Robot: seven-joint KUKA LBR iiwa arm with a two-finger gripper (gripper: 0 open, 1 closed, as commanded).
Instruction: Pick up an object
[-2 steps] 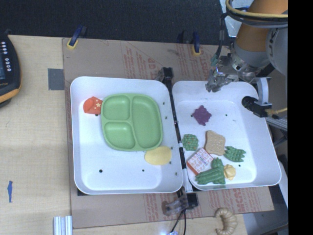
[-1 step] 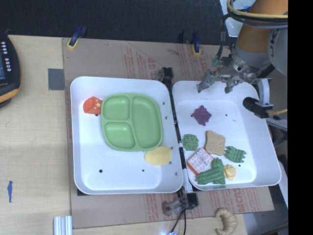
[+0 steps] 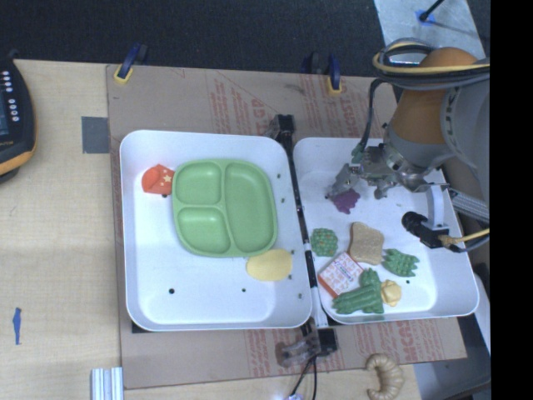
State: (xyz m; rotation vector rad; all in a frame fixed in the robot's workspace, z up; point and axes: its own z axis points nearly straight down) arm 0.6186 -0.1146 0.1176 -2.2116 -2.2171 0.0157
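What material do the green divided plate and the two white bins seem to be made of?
Green divided plate: probably moulded plastic, matte to satin, with even colour and soft rounded compartment ridges. Left bin and right bin: likely smooth, slightly glossy plastic, with rounded corners and faint sheen, though painted metal cannot be excluded.

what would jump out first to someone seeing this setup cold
The big green divided plate in the left bin, with a red item at its upper left and a yellow piece below it. Then the grey and orange arm, its hand low over a purple toy in the cluttered right bin.
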